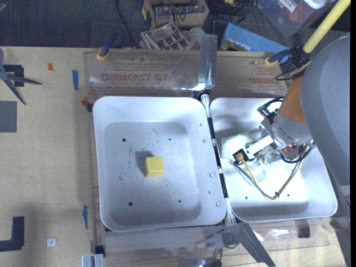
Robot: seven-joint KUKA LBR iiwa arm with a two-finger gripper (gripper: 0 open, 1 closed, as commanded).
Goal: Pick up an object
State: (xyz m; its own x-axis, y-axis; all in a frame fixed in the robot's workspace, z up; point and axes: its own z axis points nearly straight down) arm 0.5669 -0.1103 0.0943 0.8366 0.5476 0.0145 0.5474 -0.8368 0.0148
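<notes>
A small yellow cube (154,166) lies alone near the middle of the left bin (111,115). My gripper (270,156) hangs low over the floor of the right bin (311,207), toward its centre, with the grey arm and its orange band coming in from the right. The cube is far to the gripper's left, across the wall between the two bins. The wrist and its fittings hide what lies right under the gripper.
The two white bins stand side by side, touching along a raised double rim (214,149). A cardboard strip (150,74) runs behind them. The wooden bench top (44,149) stretches out to the left.
</notes>
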